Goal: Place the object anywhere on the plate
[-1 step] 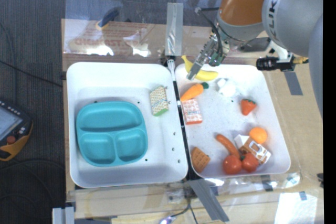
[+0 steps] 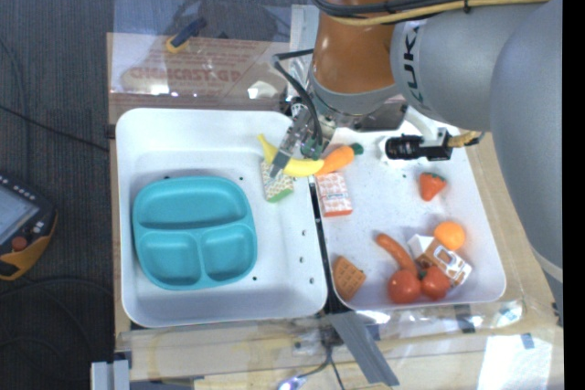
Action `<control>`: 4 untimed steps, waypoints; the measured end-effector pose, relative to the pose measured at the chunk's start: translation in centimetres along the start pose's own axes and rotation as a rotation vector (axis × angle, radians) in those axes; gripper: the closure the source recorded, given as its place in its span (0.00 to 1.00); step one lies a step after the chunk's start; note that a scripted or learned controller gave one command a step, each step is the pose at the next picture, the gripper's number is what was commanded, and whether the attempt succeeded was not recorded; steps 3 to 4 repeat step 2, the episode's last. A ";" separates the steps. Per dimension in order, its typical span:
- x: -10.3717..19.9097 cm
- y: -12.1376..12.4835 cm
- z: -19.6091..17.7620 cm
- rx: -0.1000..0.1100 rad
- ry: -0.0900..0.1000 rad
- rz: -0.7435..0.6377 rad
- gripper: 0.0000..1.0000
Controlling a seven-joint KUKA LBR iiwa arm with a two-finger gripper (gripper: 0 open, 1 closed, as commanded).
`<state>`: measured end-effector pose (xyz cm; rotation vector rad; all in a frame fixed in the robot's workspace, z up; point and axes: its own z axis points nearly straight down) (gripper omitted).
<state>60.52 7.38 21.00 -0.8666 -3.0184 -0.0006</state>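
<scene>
Over the left bin, claw (image 2: 285, 162) grips banana (image 2: 294, 165).

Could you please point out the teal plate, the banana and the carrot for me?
teal plate (image 2: 194, 230): camera view, on the divider ridge between its compartments.
banana (image 2: 303, 167): camera view, on its yellow middle, beside the gripper (image 2: 281, 162).
carrot (image 2: 337, 159): camera view, on its orange body.

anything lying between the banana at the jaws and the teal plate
Nothing visible does. The banana sits at the gripper near the left bin's right wall, and bare white bin floor runs from there to the teal plate.
</scene>
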 end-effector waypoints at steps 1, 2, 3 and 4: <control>6.1 4.4 -2.6 0.000 -0.002 -0.112 1.00; 6.1 4.4 -2.6 -0.001 -0.002 -0.112 0.00; 6.1 4.4 -2.6 -0.001 -0.002 -0.112 0.00; 6.1 4.4 -2.6 -0.001 -0.002 -0.112 0.00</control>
